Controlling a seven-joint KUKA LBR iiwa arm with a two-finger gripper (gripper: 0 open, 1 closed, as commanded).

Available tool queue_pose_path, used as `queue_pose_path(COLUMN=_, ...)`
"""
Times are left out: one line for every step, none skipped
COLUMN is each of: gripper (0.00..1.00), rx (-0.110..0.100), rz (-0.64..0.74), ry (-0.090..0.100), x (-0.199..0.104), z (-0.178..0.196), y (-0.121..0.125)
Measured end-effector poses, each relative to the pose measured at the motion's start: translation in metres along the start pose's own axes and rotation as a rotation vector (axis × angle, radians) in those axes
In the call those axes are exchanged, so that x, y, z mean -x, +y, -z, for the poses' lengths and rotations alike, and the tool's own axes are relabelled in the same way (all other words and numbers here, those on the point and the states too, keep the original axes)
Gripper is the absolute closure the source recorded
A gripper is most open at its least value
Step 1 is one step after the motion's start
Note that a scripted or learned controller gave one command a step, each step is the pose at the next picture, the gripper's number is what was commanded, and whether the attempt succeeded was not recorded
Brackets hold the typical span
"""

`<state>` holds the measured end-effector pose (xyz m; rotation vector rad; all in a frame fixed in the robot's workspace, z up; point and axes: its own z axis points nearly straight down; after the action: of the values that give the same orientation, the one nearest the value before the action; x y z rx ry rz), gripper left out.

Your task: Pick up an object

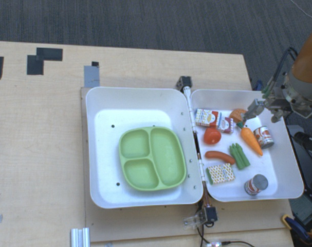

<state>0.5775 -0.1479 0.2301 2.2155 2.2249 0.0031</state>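
The right bin [289,181] holds several toy foods. A juice carton [207,117] and a red tomato [212,136] lie at its left. A carrot [251,140] and a tin can [263,137] sit toward the right. A sausage [219,156], green beans [239,156], a checked cracker [220,173] and a second can [256,184] are nearer the front. My gripper [264,112] hovers over the bin's back right part, open, with nothing between its fingers. An orange item [239,115] lies just left of it, partly hidden.
The left bin [102,138] carries a green divided plate [152,158]. Between the bins runs a raised double rim [193,138]. The arm's orange band [306,63] rises at the right. Bare bench [37,153] lies to the left.
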Motion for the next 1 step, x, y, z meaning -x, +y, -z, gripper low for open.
queue_pose_path(gripper=0.0, rx=0.002, rz=-0.002, ry=-0.001, x=-0.0072, z=-0.123, y=-0.0563)
